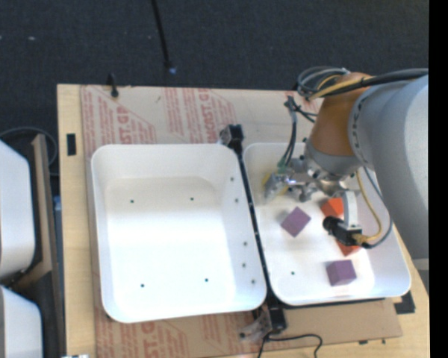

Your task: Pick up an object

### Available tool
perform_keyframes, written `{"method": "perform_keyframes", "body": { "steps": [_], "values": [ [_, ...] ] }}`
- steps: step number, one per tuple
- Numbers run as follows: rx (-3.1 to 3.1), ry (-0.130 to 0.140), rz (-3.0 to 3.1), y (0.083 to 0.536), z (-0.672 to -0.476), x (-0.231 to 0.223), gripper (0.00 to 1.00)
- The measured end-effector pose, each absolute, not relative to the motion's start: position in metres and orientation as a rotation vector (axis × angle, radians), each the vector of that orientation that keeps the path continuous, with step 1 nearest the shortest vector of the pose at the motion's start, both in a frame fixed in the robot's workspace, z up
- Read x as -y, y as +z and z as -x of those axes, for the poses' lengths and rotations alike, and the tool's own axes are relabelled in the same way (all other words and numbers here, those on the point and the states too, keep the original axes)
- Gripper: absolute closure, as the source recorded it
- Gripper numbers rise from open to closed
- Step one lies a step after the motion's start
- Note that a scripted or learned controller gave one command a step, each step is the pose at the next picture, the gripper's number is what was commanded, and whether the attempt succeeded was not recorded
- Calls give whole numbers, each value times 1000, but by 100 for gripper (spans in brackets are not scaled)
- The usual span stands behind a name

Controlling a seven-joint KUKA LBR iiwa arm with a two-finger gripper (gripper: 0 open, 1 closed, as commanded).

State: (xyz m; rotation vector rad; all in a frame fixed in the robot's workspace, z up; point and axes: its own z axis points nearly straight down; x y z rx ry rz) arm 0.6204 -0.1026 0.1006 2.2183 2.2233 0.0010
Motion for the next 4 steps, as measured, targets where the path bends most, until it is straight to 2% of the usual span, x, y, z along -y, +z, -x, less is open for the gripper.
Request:
{"method": "perform_keyframes", "body": {
  "steps": [1,2,4],
  "values": [
    [-2220,0,-2222,101,-586,100,0],
    [-2220,0,-2222,101,-565,98,0],
    [-2220,1,-2222,101,-565,98,0]
  ]
}}
